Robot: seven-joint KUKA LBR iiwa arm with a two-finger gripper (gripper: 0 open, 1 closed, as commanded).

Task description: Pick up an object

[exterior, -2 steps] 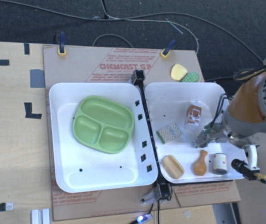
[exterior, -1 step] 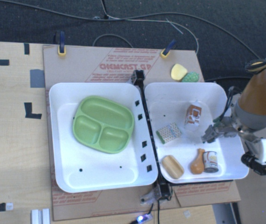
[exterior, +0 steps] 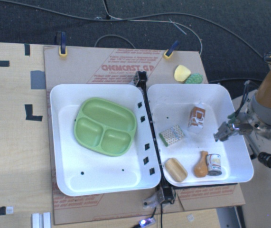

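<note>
Both bins look like smooth white plastic with a soft sheen. The green tray is matt plastic, moulded into compartments. Under the bins lies a brown board like cardboard, printed in red, on a pale wood-grain table. The can has a shiny metal rim and a paper label. The clear packet looks glossy. The yellow sponge looks soft and dull. The dark tool looks like matt metal.

Grey arm, orange band above the wrist, dark metal tool, black cables
</note>
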